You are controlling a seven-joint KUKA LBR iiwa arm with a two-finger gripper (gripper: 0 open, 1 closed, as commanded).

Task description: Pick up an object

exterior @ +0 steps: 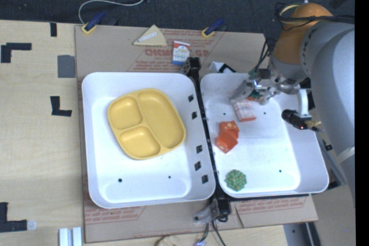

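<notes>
My gripper (254, 91) hangs over the upper part of the right bin (271, 181), at the end of the grey arm with the orange band. Just below it, touching or nearly touching, lies a small white packet with red print (245, 111). A red-orange block (227, 136) sits near the bin's middle left. A green knobbly ball (235, 180) rests near the front edge of that bin.
The left bin (98, 170) holds a yellow divided plate (146, 123). Behind the bins on the cardboard lie a small red, white and blue carton (181, 53) and a tan wedge (151, 37). The arm's bulk covers the right bin's right side.
</notes>
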